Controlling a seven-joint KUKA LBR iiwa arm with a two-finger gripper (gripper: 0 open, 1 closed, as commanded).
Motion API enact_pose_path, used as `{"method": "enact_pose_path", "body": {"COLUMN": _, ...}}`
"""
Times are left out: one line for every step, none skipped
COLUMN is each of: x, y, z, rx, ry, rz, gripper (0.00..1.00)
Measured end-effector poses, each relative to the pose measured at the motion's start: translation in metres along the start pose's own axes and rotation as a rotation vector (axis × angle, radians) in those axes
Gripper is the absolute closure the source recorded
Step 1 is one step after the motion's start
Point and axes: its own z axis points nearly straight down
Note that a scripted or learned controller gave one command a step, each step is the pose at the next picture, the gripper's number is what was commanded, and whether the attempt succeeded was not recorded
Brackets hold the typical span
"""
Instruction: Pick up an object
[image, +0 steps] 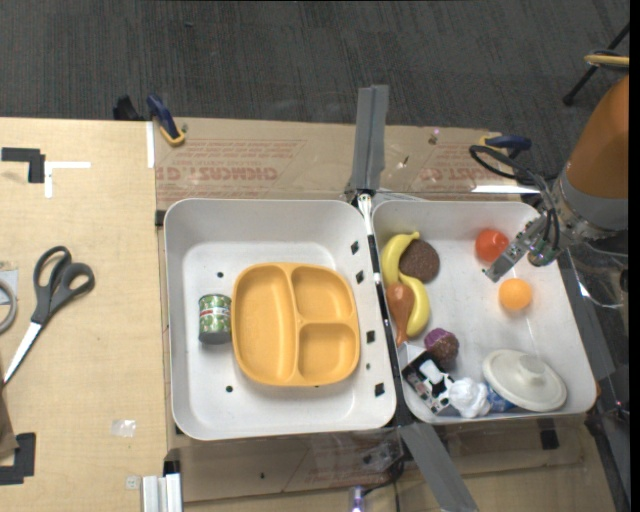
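Observation:
My gripper (505, 260) hangs over the right bin (560, 300), near its far right side, and the arm enters from the right. Just left of it sits a red round object (489, 242), touching or nearly touching it. Just below it rests an orange ball (515, 295). At the bin's left side there is a banana (403, 252) against a brown round object (421, 261), an orange piece (398, 300) and a purple object (441, 346). I see nothing held by the gripper.
A white lid (525, 380), a black-and-white item (430, 380) and a crumpled white thing (468, 398) fill the right bin's near edge. The left bin (190, 400) holds a yellow divided plate (297, 323) and a green can (214, 318). Scissors (50, 290) lie on the bench at far left.

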Motion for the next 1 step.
{"method": "enact_pose_path", "body": {"x": 0.0680, "y": 0.0251, "z": -0.0348, "rx": 0.001, "ry": 0.002, "rz": 0.098, "gripper": 1.00}}
